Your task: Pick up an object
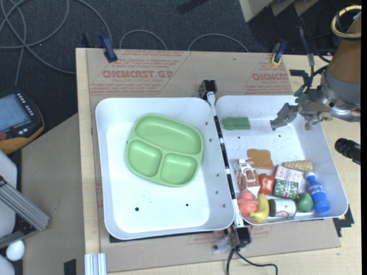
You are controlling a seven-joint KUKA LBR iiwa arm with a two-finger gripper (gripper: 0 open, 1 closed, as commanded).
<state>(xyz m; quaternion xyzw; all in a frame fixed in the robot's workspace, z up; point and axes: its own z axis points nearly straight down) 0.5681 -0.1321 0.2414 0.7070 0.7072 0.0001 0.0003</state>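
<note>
The left bin [114, 211] occupies the centre-left of the frame and contains a light green divided plate [164, 149] with three compartments, lying flat in the bin's upper half. The right bin [338, 179] adjoins it along the centre line. A flat green block [235, 123] lies alone near the upper left corner of the right bin. The remaining objects are clustered along the lower edge of the right bin: a red-and-white carton [247, 175], a brown toast-shaped piece [260, 158], a pink item [247, 202], a yellow banana [262, 208], a red item [267, 184], a green-labelled box [288, 182], a dark-capped jar [280, 207], a green round item [304, 201], a tan wafer-like piece [298, 165] and a blue bottle [317, 193]. The gripper [294, 119] is positioned above the upper right area of the right bin, well apart from the cluster. Its fingers are spread apart with nothing between them.
</note>
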